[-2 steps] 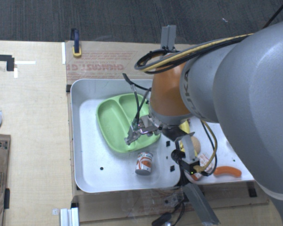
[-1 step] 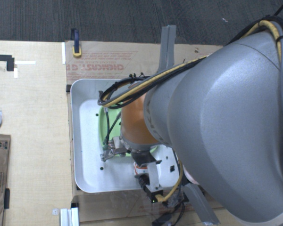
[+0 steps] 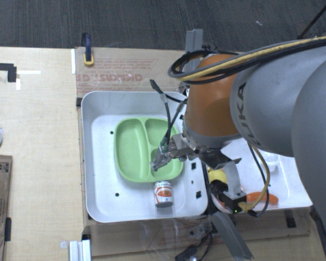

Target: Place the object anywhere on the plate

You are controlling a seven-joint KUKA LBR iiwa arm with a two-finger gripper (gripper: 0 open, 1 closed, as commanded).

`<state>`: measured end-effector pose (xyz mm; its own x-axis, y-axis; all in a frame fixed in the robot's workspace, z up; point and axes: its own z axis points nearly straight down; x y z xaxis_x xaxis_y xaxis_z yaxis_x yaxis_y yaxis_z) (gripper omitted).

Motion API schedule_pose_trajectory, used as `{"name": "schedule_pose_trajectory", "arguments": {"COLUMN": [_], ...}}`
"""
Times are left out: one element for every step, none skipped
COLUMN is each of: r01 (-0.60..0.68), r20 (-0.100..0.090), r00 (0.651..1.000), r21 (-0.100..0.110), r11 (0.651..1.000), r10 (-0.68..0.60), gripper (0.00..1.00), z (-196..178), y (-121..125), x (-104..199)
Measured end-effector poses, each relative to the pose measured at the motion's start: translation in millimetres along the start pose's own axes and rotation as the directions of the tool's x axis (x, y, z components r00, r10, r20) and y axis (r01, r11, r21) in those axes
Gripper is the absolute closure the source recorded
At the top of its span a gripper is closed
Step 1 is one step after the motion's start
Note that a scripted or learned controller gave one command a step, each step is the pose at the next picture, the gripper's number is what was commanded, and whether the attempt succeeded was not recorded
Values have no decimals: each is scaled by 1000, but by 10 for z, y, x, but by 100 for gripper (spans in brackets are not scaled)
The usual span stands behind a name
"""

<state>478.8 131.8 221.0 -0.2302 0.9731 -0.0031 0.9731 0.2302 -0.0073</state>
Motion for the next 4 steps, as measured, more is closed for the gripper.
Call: {"name": "schedule_pose_trajectory", "arguments": {"r01": [0,-17,228,394], "r20": [3,1,1,0], "r00": [1000,1000,974,919], "r21": [9,2,-2,0], "r11": [1000,1000,974,919], "r10": [0,17,-228,-394], "gripper": [100,100,100,100], "z": [-49,95,-312,803], "y": [6,612,1062,773], "x": [-16,633,293,573]}}
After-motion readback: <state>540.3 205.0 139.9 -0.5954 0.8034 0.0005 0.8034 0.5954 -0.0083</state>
